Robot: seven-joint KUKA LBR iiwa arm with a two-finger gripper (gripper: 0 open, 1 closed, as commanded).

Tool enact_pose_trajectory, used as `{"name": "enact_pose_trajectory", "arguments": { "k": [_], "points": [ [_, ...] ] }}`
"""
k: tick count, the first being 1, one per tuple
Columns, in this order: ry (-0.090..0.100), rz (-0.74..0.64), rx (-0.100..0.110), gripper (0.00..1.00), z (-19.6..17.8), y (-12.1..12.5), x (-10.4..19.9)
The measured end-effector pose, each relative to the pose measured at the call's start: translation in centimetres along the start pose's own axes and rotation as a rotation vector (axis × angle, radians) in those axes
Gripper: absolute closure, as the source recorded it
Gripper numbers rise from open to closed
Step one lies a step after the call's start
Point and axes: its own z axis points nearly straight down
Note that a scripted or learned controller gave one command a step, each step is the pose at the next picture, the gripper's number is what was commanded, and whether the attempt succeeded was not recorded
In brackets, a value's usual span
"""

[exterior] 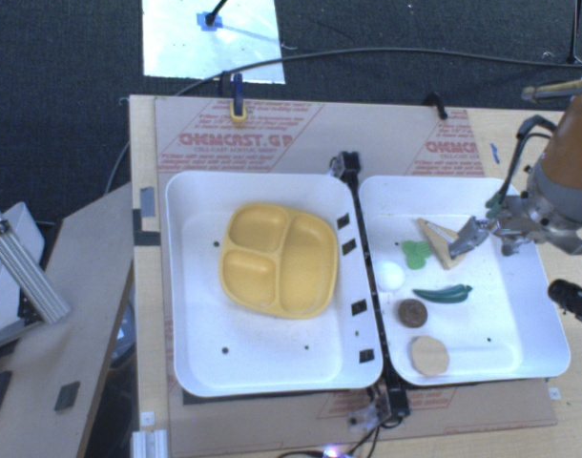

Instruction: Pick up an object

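Target object: tan wedge, lying in the right bin, upper middle area.
Long axis: runs from upper left to lower right, broad end toward the gripper.
Bearing from gripper: the wedge lies directly left of the gripper, whose fingertips sit at its lower right end (contact cannot be confirmed).
Gripper state: cannot be told; no object is visibly between the fingertips.
Arm pose: the arm enters from the right, wrist low over the bin, tool pointing left and slightly down.
Neighbouring objects: green piece just beside the wedge on its left; white ball below that; dark green pepper, brown disc and tan disc farther down.
Other bin: left bin holds a yellow divided plate.
Judgement: a short leftward advance appears sufficient for closing on the wedge.
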Motion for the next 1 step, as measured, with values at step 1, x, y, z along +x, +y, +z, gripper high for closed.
{"name": "enact_pose_trajectory", "arguments": {
  "k": [1],
  "points": [
    [-0.001, -0.003, -0.011, 0.00, -0.56, 0.23, 0.03]
  ]
}}
